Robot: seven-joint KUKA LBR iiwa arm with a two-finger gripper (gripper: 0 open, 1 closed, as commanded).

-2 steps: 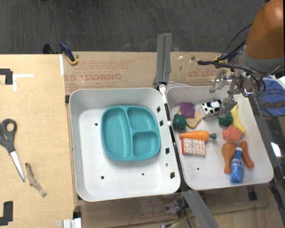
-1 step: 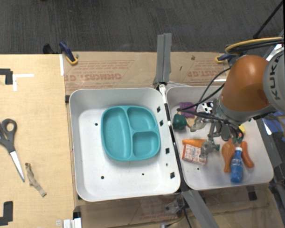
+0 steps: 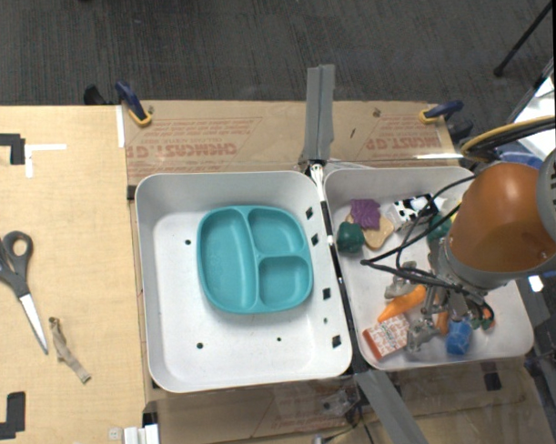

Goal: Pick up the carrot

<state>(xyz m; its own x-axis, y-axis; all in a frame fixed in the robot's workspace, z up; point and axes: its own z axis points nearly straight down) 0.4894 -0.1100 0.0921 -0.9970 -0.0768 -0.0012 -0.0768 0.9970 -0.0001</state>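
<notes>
The carrot (image 3: 404,303) is a small orange piece lying in the right bin (image 3: 512,345), near its middle. My gripper (image 3: 433,318) hangs low over the bin, just right of the carrot and touching or nearly touching its right end. The arm's orange band (image 3: 501,220) and dark cables cover part of the bin behind it. Nothing is visibly held.
Around the carrot lie a red-and-white packet (image 3: 387,338), a blue object (image 3: 459,338), a green toy (image 3: 350,237), a purple piece (image 3: 365,212), a tan piece (image 3: 380,233) and a black-and-white toy (image 3: 414,207). The left bin (image 3: 173,357) holds a teal divided plate (image 3: 256,258). Scissors (image 3: 16,271) lie far left.
</notes>
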